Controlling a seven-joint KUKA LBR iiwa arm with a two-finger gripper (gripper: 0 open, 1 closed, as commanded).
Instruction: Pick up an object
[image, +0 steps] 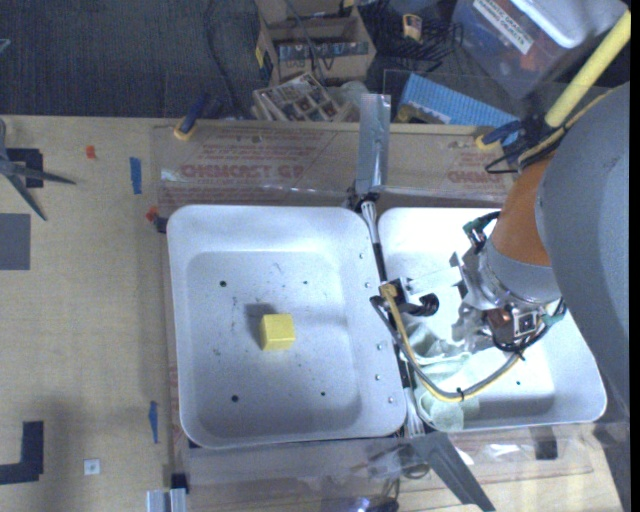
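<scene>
We see the grey arm with its orange band (520, 225) reaching in from the right and hanging over the right-hand shallow white plastic bin (570, 395). Its tool (478, 330) sits low over the left half of that bin, close to the bin floor, but the wrist and cabling hide its end, so we cannot tell how far open it is or whether it has hold of anything. Just beside the tool, a yellow and black cable (425, 370) loops along the bin's left wall and curves toward its near edge, where something pale green (440, 408) lies in the near left corner, too blurred for us to name.

The left-hand shallow white plastic bin (200, 250) touches the right one along a shared middle rim. A small yellow cube-shaped block (278, 331) rests on its floor, roughly central, a little toward the left wall, well apart from the tool.

Behind both bins a clear sheet bearing reddish printed lettering (250, 170) runs along the far edge of the pale wooden tabletop (80, 330); the letters are reversed and blurred, and we cannot read them.
</scene>
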